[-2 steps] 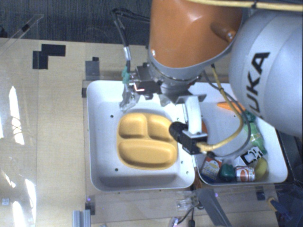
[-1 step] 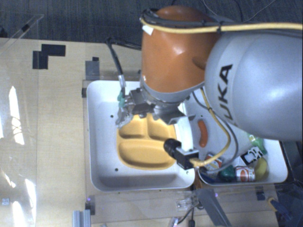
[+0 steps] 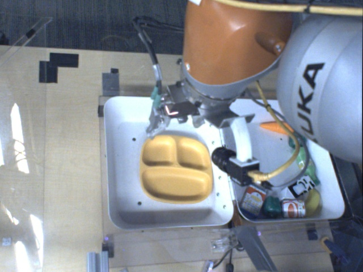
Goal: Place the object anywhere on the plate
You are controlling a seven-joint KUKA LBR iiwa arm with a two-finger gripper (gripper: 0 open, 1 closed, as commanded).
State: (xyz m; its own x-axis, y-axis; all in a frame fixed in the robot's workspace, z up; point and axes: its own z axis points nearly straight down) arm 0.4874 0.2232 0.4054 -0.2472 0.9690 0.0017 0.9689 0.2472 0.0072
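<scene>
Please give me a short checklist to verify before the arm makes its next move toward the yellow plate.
1. Yellow plate lies flat in the left bin: ok.
2. Plate compartments free of items: ok.
3. End effector is above the plate's far edge: ok.
4. Object held in the end effector: cannot tell.
5. Remaining items, such as the can, stay in the right bin: ok.

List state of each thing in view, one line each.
plate: upright in the left bin, compartments bare.
left bin: holds the plate.
right bin: holds cans and other small items, partly hidden by the arm.
gripper: above the left bin's far edge, beside the plate.
carrot: lying in the right bin.
</scene>
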